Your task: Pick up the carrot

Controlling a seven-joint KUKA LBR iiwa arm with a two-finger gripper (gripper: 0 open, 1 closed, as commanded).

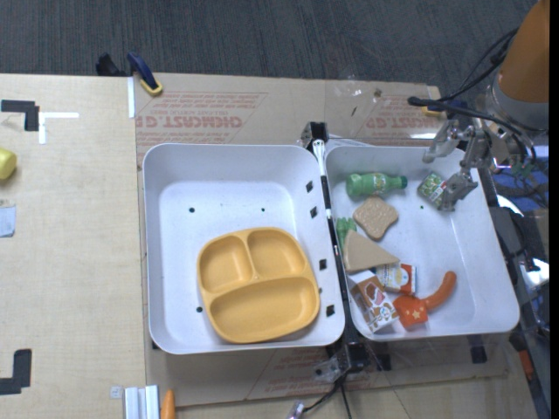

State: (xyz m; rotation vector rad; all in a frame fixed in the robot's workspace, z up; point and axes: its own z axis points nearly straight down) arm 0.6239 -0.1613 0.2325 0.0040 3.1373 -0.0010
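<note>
Cardboard-covered bench, two white bins side by side. Left bin point(166, 234) holds a yellow divided plate point(258, 285). Right bin point(489, 260) holds a green bottle point(376, 183), bread slice point(376, 218), sandwich wedge point(367, 254), small carton point(376, 304), red pepper point(411, 311). Carrot point(439, 288): orange, slim, slightly curved, lying flat at the bin's near right, its lower end touching the pepper. Gripper point(456, 190) sits over the far right corner, well apart from the carrot, a small green item just beside it; cannot tell how the jaws stand.
</note>
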